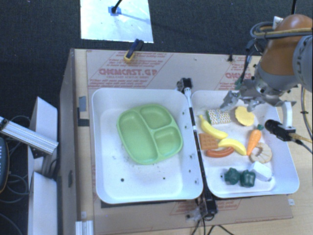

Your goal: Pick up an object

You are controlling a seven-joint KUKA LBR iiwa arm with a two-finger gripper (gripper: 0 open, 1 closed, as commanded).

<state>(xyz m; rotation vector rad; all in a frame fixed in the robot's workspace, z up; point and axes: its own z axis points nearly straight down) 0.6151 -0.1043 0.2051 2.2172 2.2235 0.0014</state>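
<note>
Yellow half-round piece [244, 116] is lying at the back of the right bin [288, 173], just beside a pale sponge block [218, 116]. Claw [243, 100] is hanging directly over them, fingers spread, gripping nothing. Bananas [222, 137], a carrot [253, 140] and green peppers [239, 176] are sitting nearer. Left bin [105, 180] is carrying a green divided plate [149, 133].

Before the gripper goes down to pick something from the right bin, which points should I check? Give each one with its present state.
1. Gripper is over the right bin, at its far end: ok.
2. Fingers open wide enough: cannot tell.
3. Nothing between the fingers already: cannot tell.
4. A target lies below the gripper: ok, the yellow half-round piece and the corn piece are nearest.
5. Target stands free of neighbours: not ok, food pieces lie crowded.
6. Green divided plate in the left bin is out of the way: ok.
</note>
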